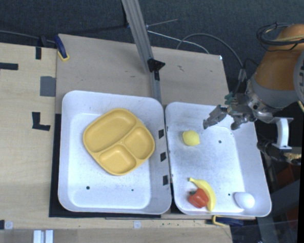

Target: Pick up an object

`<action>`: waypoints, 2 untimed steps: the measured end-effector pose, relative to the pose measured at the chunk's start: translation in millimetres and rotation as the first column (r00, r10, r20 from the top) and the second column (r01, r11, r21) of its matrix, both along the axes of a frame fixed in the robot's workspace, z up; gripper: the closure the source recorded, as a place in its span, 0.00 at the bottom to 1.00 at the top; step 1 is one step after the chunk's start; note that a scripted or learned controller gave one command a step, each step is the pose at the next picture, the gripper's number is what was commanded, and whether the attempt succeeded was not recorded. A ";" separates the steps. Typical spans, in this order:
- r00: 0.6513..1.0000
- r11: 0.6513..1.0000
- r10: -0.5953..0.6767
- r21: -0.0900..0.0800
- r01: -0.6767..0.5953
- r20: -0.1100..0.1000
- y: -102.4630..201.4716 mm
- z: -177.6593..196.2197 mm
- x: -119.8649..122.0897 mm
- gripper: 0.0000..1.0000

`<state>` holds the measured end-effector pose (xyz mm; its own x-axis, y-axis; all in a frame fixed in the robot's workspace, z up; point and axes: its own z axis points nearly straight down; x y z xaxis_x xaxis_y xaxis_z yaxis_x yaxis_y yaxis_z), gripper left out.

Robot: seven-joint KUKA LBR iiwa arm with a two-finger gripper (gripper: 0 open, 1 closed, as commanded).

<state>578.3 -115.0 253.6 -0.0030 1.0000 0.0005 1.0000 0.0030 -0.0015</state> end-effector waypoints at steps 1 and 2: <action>1.000 1.000 0.000 0.000 0.000 0.000 -0.1 0.1 0.0 0.00; 1.000 1.000 -0.002 -0.001 0.002 -0.005 -5.6 -47.2 -6.4 0.00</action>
